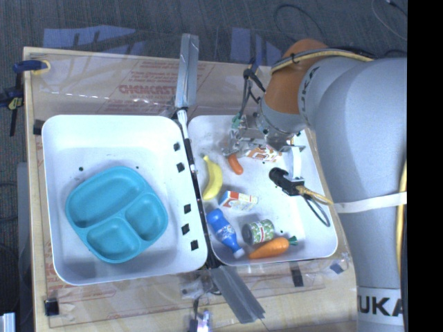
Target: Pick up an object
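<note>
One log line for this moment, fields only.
arm: over right bin | claw: above small orange item | grasp: none seen | banana, carrot: in right bin | blue tray: left bin

A thick grey arm [360,151] is showing an orange band [287,81] above its wrist, black cables are running beside it, and white "KUKA" lettering [379,305] is appearing near its base.

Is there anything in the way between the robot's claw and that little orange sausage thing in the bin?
Nothing visible blocks it. The gripper hangs over the right bin, just above the small orange piece. The banana lies to the left and the small carton sits nearer the camera, both clear of that short gap.
</note>
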Controlling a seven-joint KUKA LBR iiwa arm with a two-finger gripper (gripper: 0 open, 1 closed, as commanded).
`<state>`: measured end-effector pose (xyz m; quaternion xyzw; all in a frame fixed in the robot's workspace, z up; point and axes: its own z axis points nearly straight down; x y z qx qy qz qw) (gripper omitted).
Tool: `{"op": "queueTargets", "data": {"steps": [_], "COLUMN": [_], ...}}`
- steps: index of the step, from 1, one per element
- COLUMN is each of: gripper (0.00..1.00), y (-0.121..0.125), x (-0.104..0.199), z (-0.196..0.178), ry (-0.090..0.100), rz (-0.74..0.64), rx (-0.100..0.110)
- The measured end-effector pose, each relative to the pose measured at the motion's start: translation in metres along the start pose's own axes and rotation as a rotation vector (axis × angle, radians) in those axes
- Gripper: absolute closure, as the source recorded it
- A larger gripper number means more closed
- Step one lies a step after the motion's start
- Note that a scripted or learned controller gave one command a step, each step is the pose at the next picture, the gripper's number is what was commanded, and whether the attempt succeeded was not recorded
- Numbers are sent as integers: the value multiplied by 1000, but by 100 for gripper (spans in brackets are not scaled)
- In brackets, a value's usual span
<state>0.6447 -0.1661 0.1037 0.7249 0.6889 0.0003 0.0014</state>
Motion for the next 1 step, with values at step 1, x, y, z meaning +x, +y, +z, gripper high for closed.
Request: {"op": "queueTargets", "data": {"steps": [1], "gripper": [100], "y": [11], "x": [34], "z": [-105], "ry": [1], "rz": [84], "rx": [2]}}
